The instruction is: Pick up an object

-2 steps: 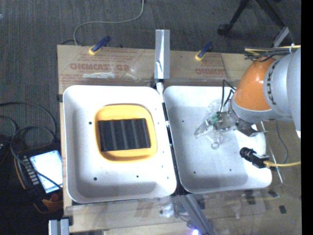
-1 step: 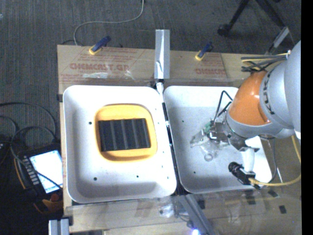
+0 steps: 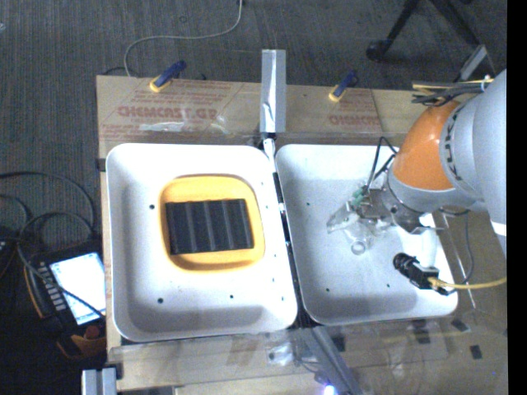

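Jaw state could not be told. The gripper [image 3: 356, 225] hung low in the right bin [image 3: 329, 290]. The yellow tray [image 3: 212, 257] lay unlifted in the left bin [image 3: 132, 220].

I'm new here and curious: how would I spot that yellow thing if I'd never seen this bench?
Find the two white bins side by side and take the left bin. In its middle lies the yellow tray, a rounded frame around a dark ribbed centre. It is the one bright yellow thing lying in a bin.
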Motion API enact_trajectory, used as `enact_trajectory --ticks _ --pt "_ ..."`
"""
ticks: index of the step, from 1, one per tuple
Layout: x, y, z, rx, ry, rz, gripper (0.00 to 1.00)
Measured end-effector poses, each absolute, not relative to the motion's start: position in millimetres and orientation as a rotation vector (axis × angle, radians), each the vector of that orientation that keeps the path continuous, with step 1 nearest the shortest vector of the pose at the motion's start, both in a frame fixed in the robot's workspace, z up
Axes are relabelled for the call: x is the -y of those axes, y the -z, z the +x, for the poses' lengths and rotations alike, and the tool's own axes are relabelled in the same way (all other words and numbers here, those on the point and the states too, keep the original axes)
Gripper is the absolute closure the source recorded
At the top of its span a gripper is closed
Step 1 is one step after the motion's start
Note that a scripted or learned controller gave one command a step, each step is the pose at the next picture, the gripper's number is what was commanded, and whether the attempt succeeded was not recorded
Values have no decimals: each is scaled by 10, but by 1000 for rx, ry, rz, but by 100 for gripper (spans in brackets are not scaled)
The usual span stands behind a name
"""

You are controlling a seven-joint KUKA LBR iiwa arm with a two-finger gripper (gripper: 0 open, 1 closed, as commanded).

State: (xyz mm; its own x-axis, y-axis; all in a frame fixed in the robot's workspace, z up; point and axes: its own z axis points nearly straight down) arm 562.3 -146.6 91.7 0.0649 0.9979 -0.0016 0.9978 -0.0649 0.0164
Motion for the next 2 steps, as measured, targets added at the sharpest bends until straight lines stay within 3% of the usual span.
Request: enact_trajectory --ticks 1,2 --pt "1452 -1047 5651 -2139 -25 2276 100" --pt "980 -2615 5964 -2253 4 2186 100"
